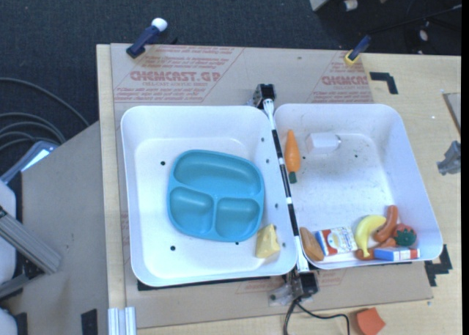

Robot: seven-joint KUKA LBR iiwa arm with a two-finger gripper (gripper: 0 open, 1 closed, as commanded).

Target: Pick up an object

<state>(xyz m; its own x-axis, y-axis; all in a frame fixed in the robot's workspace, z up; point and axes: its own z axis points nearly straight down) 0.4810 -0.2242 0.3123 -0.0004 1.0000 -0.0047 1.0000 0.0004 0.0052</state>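
Down in the near right corner of the right bin [410,143], the pickable things lie bunched: a banana [370,231], a reddish sausage [389,221], a red fruit with a green top [404,237], a small printed carton [338,240], a bread-coloured piece [310,244] and a white-and-blue tube [396,254], several of them touching. Farther up, an orange carrot [292,150] lies against the wall shared with the other bin, and a white block [323,142] sits near it. The left bin [139,179] carries a blue divided plate [216,195], with a yellow wedge [267,241] just beside its near right edge. What looks like the tip of the pincer [448,159] juts in at the right edge, grey, blurred and cut off, touching nothing; whether it is spread or pressed together I cannot tell. Both bins rest on a pale bench [220,77] printed with red lettering, on dark floor [66,4], with cables [29,124] at left
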